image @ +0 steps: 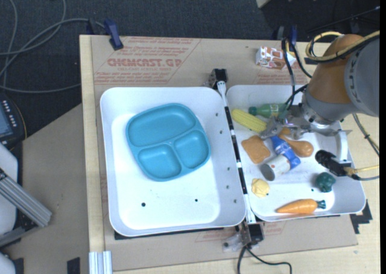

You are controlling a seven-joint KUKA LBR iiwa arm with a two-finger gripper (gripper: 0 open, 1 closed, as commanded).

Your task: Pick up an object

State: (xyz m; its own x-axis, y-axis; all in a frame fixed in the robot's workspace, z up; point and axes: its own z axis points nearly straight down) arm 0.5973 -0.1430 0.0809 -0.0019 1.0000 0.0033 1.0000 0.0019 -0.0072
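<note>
I see the end effector low in the right bin, over the clutter; can't tell its state. Blue bottle just at its 6 o'clock, corn at 9, carrot near the front wall. Blue tray in left bin.

arm cut off at right edge, hand fingers blurred among toys, green bottle partly hidden
</note>
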